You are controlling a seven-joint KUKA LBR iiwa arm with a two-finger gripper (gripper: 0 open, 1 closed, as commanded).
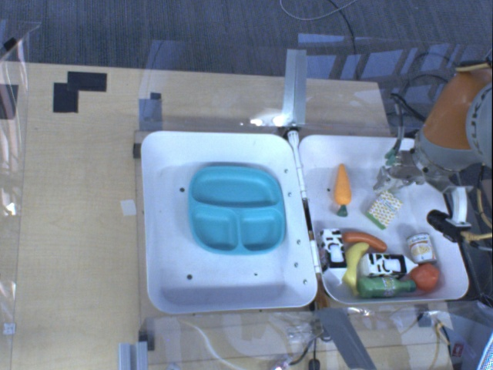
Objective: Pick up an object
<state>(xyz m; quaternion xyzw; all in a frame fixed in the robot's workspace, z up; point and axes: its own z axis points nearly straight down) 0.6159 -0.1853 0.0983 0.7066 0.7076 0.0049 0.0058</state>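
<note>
A pale wooden bench (77, 206) carries two shallow white bins side by side. In the left bin (166, 284) lies a blue divided tray (236, 207) with three compartments, one long at the far side and two smaller at the near side. Black tape patches (75, 89) mark the bench's far left corner, and a small pale tape square (128, 206) sits just left of the left bin. A metal post (296, 85) stands at the far edge where the bins meet. Beyond the bench, a black cable (339, 10) loops across grey carpet (154, 14).
</note>
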